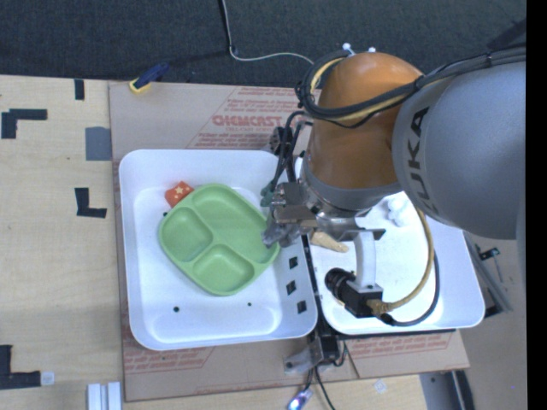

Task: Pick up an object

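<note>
grey kuka arm (pixel 461 135) with an orange band (pixel 359 101) comes in from the right and covers much of the right bin (pixel 444 310). end effector (pixel 278 220) sits low over the divide between the two white bins, at the right edge of the green divided plate (pixel 218 239). its fingers are hidden under the wrist hardware and cables, so cannot tell if spread, pressed together or pinching anything. the green plate lies flat in the left bin (pixel 145 254), three compartments up, its right rim touching or just under the end effector. small orange-red block (pixel 178 194) sits in the left bin just beside the plate's upper left rim. a tan piece (pixel 329 243) shows in the right bin just beside the divide, below the wrist. a small white object (pixel 397 209) sits in the right bin near the arm. both bins rest on cardboard (pixel 197 118) on the tabletop (pixel 51 254). a thin white cable (pixel 256 56) runs across the dark area up top.
</note>
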